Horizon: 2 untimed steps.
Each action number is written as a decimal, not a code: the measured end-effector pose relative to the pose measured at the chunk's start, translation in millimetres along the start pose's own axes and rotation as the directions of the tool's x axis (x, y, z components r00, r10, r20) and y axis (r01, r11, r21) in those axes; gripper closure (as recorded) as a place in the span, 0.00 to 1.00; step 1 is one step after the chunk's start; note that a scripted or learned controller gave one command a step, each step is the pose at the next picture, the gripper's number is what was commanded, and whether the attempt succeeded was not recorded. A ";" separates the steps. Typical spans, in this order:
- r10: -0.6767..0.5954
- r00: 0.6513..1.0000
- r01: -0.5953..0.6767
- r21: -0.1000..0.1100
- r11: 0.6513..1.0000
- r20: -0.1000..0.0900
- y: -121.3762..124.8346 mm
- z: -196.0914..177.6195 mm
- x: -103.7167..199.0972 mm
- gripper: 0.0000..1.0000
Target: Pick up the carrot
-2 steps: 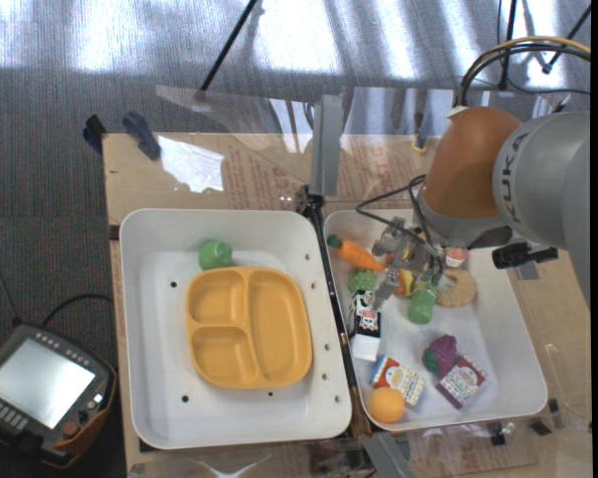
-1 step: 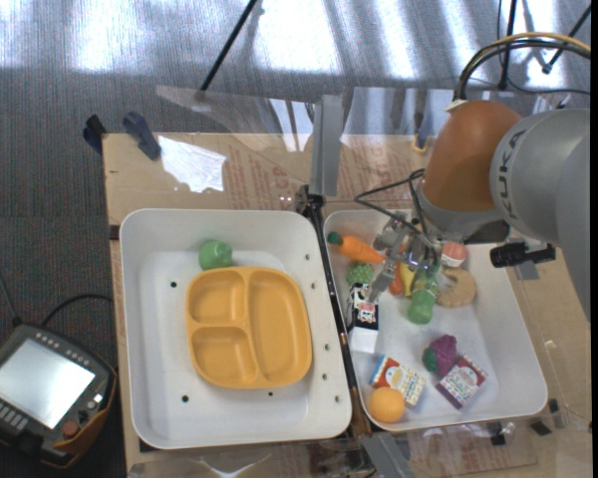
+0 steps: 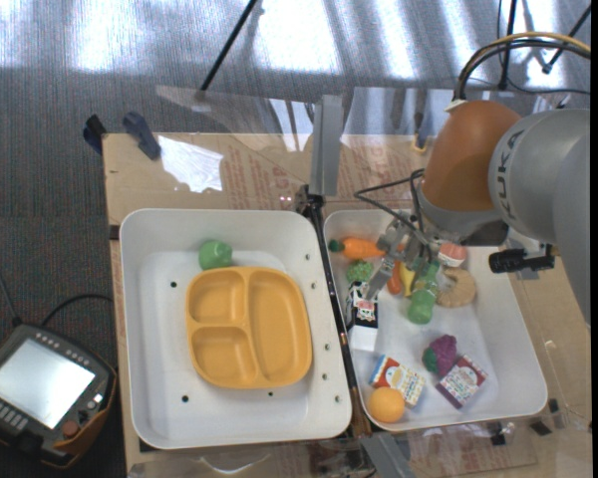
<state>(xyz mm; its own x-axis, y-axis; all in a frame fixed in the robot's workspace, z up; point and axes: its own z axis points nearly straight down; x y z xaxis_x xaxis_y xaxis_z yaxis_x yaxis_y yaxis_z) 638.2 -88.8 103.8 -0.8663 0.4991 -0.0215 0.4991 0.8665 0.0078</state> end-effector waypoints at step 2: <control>0.227 0.974 -0.227 -0.002 0.974 0.000 3.3 0.4 -1.8 0.00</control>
<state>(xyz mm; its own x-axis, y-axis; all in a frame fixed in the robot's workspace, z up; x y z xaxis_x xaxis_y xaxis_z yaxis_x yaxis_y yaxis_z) 641.4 -86.9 103.5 -0.7305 0.6827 -0.0191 0.6825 0.7307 0.0143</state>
